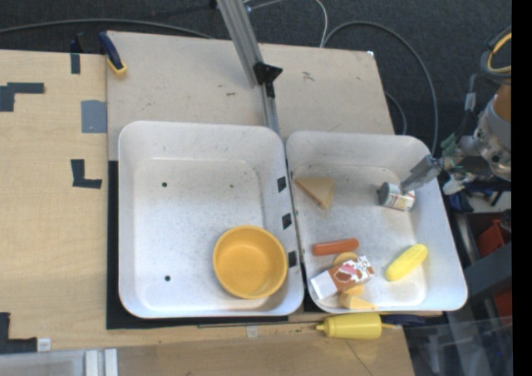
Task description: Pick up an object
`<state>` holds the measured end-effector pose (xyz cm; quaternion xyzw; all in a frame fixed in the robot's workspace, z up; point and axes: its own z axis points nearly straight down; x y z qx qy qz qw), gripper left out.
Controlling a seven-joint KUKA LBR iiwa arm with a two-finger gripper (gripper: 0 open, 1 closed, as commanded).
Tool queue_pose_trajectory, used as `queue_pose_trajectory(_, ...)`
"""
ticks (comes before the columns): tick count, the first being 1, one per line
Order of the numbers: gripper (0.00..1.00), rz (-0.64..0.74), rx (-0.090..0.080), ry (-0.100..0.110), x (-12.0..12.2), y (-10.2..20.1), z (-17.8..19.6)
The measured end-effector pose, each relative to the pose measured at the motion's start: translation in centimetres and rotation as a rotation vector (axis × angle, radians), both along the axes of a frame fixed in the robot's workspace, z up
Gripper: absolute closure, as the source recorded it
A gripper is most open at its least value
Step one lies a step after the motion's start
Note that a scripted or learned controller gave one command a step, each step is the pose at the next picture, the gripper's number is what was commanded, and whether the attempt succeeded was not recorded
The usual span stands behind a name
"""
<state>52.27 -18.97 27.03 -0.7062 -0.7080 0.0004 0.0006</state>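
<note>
The right bin [432,283] holds a tan bread wedge [316,191], a red sausage [335,246], a small red and white packet [345,273], a yellow corn-like piece [406,262] and a small grey and white can [395,196] lying on its side. My gripper [413,176] reaches in over the bin's right rim, slanted down to the left, with its tip just above and to the right of the can. A yellow bowl [249,261] sits in the left bin [150,158] near its front right corner.
A yellow mustard bottle [353,327] lies on the bench in front of the right bin. A slanted metal pole [241,21] rises behind the two bins. A blue and yellow clamp [112,51] sits at the back left. Cables lie on the floor behind.
</note>
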Motion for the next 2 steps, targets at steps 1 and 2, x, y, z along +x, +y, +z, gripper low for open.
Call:
queue_pose_trajectory(1, 0.0, 0.0, 0.0, 0.0, 0.0, 0.0, 0.0)
queue_pose_trajectory(2, 0.0, -0.001, 0.0, 0.004, 0.0, 0.0, -4.3)
